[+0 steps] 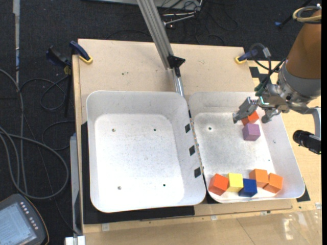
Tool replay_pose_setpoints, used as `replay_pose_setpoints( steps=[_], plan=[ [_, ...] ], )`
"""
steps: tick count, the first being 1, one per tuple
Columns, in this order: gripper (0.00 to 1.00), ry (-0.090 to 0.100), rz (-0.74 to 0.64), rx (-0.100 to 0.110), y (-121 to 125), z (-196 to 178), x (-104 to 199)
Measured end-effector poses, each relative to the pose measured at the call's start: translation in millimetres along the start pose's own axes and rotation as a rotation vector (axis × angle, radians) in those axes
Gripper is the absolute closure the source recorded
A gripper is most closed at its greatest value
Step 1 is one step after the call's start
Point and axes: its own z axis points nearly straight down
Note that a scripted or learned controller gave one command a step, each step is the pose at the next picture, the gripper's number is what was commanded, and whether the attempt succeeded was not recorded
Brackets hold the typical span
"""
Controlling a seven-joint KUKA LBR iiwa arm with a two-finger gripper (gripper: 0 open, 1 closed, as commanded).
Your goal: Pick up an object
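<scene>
Reaching in over the right bin [291, 152], the pincer [254, 114] grips one orange block [250, 118] between its two spread fingers, directly above a single purple block [251, 131] lying on that bin's floor. Along the right bin's near edge sit five more blocks: three orange [219, 183], one yellow [235, 181] and one blue [249, 187]. The left bin [97, 137] adjoins the right bin on the counter [127, 65].

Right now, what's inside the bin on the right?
Blocks. In the right bin, a purple block sits mid-bin, with an orange block just behind it at the gripper. Along the front wall: orange, yellow, blue and two more orange. The gripper partly covers its block.
</scene>
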Motion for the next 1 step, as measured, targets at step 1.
replay_pose_setpoints(
  steps=[1],
  plan=[
    [0.0, -0.001, 0.002, -0.004, 0.6, -1.9, -0.3]
  ],
)
